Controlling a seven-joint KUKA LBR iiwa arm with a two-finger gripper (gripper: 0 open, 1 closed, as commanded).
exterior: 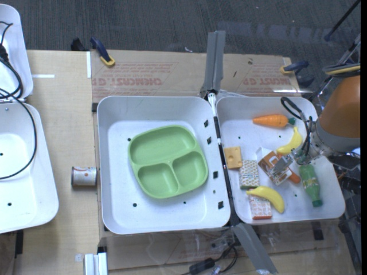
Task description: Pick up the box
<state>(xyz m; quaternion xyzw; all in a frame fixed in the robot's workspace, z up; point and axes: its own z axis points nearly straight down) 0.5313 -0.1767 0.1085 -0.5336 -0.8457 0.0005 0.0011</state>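
In the right bin my gripper is low, right of the middle. It sits against an orange-brown box, whose right part it hides. A speckled grey-green box lies just left of that. A small red and white box rests at the bin's front edge. The arm's orange band rises at the right edge of the view.
The same bin holds a carrot, two bananas, a cheese wedge and a green bottle right of the gripper. A green divided plate lies in the left bin. A small can lies on the bench.
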